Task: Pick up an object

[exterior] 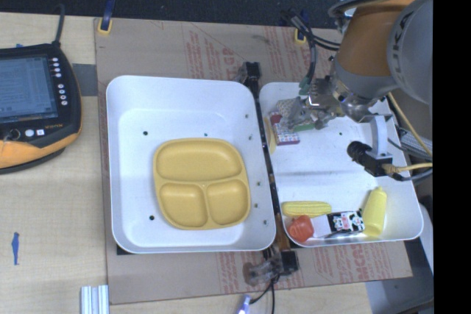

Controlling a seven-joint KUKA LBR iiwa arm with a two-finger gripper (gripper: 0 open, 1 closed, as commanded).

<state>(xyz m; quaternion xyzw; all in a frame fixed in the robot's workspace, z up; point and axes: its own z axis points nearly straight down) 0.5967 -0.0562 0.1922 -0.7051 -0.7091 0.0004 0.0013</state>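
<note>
1. Two shallow white plastic bins side by side on brown printed cardboard (pixel 184 48): left bin (pixel 129 158) smooth and glossy with rounded corners, right bin (pixel 324 158) partly covered by the arm.
2. Inside the left bin: yellow three-compartment plastic tray (pixel 200 182), matte, rounded-rectangle outline, lying flat near the middle.
3. Along the near wall of the right bin, grouped close together: yellow corn-cob toy (pixel 305 209), elongated; orange-red rounded toy (pixel 300 229) just beside it; small black-and-white patterned box (pixel 344 222); yellow plastic squeeze bottle (pixel 374 211), lying tilted at the right end.
4. Near the far left corner of the right bin: small flat packet with red and green print (pixel 285 131), print too blurred to read.
5. Grey arm with orange band (pixel 379 26) cut off at the right edge; two-finger gripper (pixel 303 112) low over the far part of the right bin, right beside the packet.
6. Fingers dark and cluttered with cables; cannot tell whether released or clenched, nor whether touching the packet.
7. Black-and-orange handheld control pendant with screen (pixel 33 103) on the wooden bench (pixel 51 232), left of the bins, cut off at the left edge.
</note>
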